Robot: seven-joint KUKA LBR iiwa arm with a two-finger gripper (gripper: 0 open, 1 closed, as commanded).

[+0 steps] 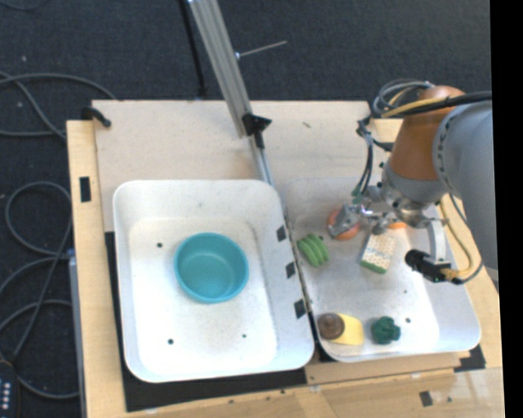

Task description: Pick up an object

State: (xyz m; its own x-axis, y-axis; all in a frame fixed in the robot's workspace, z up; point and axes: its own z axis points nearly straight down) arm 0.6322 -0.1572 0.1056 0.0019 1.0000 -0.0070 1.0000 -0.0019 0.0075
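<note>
Tool hangs over the right bin, touching a small box; grip state unclear.

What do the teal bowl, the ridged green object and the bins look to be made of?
Teal bowl: probably moulded plastic, given its even colour and soft sheen. Ridged green object: likely plastic or rubber, matte; too small to settle. Bins, left and right: seemingly thin white plastic, with rounded corners and a speckled, scuffed finish.

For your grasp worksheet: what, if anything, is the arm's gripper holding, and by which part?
It cannot be told. The two-finger gripper sits over the orange object and small cream carton, hiding any contact.
</note>
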